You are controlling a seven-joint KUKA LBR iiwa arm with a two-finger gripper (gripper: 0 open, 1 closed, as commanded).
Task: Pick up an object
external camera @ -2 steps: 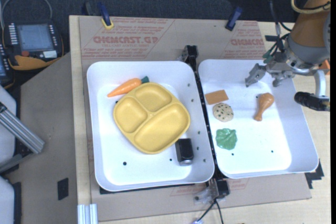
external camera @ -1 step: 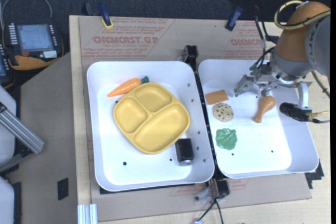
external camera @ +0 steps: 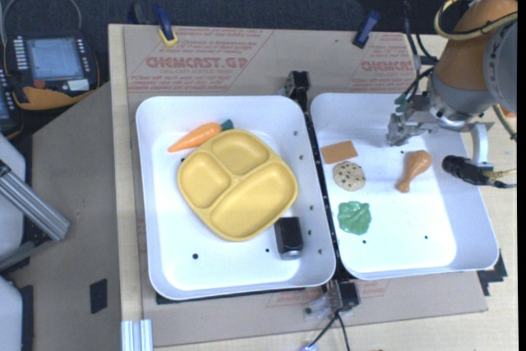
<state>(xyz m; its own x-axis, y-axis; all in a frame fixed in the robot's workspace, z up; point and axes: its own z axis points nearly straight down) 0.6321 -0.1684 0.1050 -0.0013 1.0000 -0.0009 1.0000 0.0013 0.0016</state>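
Nearest candidate is the drumstick [external camera: 415, 168], lying tilted in the right bin [external camera: 460, 251], just near-right of the gripper [external camera: 404, 130]. The gripper hangs over the far part of that bin w/ nothing between its fingers; can't tell whether they're apart or together.

To do it well, I'd say: shift over the drumstick's thin end, turn the wrist so the fingers cross its length, drop straight, squeeze at the narrow neck, not the bulb.

It looks like smooth tan plastic, rounded, prob. slippery. Left of it: a flat orange cracker [external camera: 339, 151], a speckled round cookie [external camera: 349, 175], a crinkly green lettuce piece [external camera: 354, 217]. In the left bin [external camera: 156, 177]: yellow divided plate [external camera: 237, 185], carrot [external camera: 195, 136], black block [external camera: 288, 235].
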